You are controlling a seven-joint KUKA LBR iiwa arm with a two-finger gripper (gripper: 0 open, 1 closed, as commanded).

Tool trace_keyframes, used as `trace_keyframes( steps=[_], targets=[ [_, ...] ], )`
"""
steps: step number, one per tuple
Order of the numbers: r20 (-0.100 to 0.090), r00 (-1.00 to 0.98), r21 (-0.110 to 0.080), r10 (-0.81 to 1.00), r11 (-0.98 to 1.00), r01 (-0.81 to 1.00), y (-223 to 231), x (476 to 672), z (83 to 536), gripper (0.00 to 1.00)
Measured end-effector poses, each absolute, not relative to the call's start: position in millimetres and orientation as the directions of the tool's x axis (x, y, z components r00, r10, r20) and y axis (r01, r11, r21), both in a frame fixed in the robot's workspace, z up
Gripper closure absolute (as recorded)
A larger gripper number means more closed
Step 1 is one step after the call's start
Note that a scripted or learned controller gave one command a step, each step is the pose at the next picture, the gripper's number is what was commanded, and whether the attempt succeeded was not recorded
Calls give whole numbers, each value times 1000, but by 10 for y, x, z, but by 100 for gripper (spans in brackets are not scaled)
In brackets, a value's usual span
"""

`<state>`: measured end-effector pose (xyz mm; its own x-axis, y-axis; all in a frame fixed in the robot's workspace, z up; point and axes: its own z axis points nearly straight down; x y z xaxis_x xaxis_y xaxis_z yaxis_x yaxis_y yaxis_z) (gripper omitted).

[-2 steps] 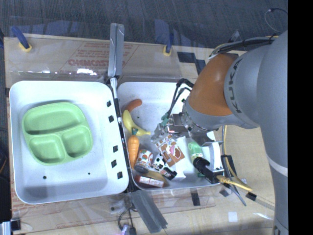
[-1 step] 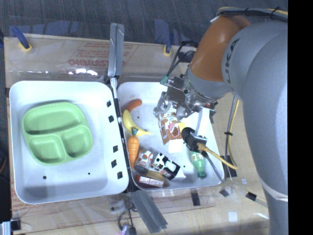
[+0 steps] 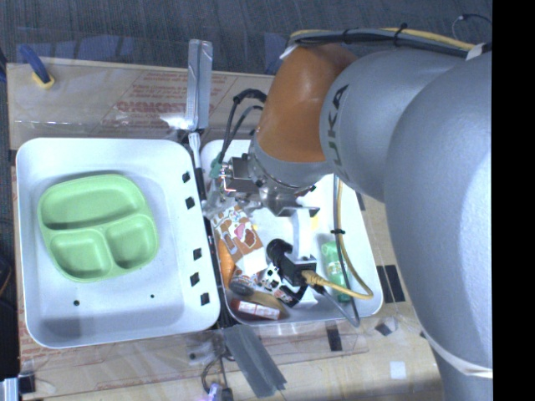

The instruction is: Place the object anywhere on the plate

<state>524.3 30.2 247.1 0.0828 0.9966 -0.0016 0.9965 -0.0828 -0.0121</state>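
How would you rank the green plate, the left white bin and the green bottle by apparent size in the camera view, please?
1. left white bin, the largest.
2. green plate, lying inside that bin.
3. green bottle, the smallest, though the arm covers part of it, so its full size is unsure.

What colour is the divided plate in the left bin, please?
The divided plate is light green, seen clearly in the camera view, inside the white left bin.
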Motion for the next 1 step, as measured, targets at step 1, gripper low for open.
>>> trace_keyframes(
  steps=[1],
  targets=[
    [-6,284,-9,959,-284,959,1223,5258,2313,100]
  ],
)
